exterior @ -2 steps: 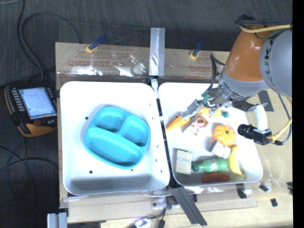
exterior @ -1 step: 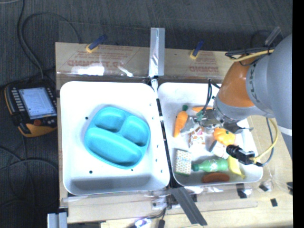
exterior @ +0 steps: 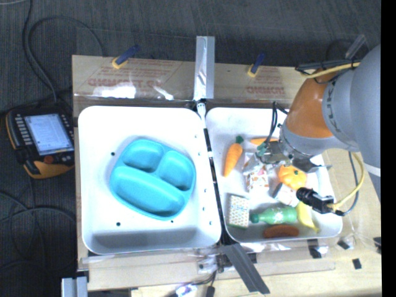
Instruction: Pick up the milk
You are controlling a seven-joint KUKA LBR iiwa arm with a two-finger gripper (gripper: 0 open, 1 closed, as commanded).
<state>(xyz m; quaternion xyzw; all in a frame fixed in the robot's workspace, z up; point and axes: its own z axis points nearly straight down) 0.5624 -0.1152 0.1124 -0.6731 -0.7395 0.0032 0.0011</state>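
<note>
The milk [exterior: 257, 178] is a small white carton with reddish print, lying in the middle of the right bin [exterior: 213, 166]. My gripper [exterior: 267, 154] hangs just above and behind the carton's far end, under the orange band of the arm. The carton's upper edge runs under the gripper; whether they touch cannot be made out. A carrot [exterior: 232, 156] lies left of the gripper.
Crowded around the milk are an orange fruit [exterior: 291, 177], a green bottle [exterior: 275, 215], a brown sausage [exterior: 280, 231], a yellow banana [exterior: 307, 216] and a checked packet [exterior: 238, 209]. The left bin [exterior: 93, 166] holds a blue divided plate [exterior: 153, 176].
</note>
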